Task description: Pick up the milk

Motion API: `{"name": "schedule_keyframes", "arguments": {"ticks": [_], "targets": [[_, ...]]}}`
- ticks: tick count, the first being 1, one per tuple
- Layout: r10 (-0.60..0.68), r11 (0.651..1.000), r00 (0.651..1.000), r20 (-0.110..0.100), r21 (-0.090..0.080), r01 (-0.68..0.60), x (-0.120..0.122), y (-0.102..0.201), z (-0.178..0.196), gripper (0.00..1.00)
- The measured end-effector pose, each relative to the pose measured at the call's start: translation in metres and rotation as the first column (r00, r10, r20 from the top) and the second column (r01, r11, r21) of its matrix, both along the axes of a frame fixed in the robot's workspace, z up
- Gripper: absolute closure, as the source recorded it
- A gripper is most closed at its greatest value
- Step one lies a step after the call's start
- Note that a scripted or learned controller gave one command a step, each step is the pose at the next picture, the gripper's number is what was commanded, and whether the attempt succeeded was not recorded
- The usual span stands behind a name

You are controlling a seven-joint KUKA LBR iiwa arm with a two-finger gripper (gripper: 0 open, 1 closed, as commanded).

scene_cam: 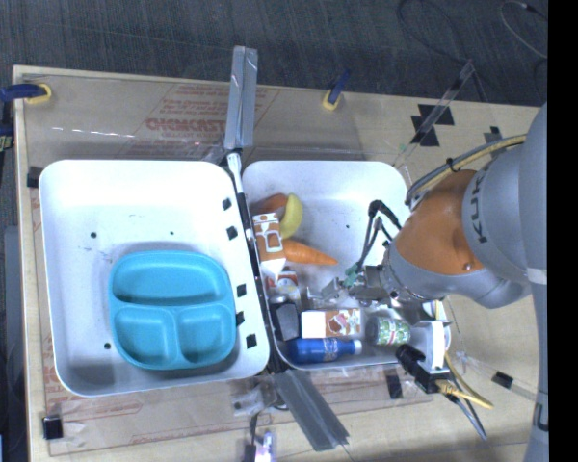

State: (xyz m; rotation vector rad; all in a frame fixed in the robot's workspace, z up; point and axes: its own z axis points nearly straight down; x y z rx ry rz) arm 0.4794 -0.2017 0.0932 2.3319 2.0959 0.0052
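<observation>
The milk carton [330, 323] lies in the right bin [347, 186], not yet lifted. The gripper [366, 287] hovers just above it. Whether its jaws are open, I cannot tell.

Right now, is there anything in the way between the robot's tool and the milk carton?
Nothing visible lies between them. The tool sits right beside the milk carton in the right bin. The carton is crowded, though: a blue bottle lies along one side and a green can at its end.
</observation>
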Motion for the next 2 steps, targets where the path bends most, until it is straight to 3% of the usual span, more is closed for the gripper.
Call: {"name": "schedule_keyframes", "arguments": {"ticks": [1,2], "targets": [[-0.043,0.999,0.999,0.003,-0.005,0.043,-0.001,0.072,0.001,0.00],[-0.034,0.999,0.999,0.009,-0.005,0.034,0.003,0.073,0.011,1.00]]}}
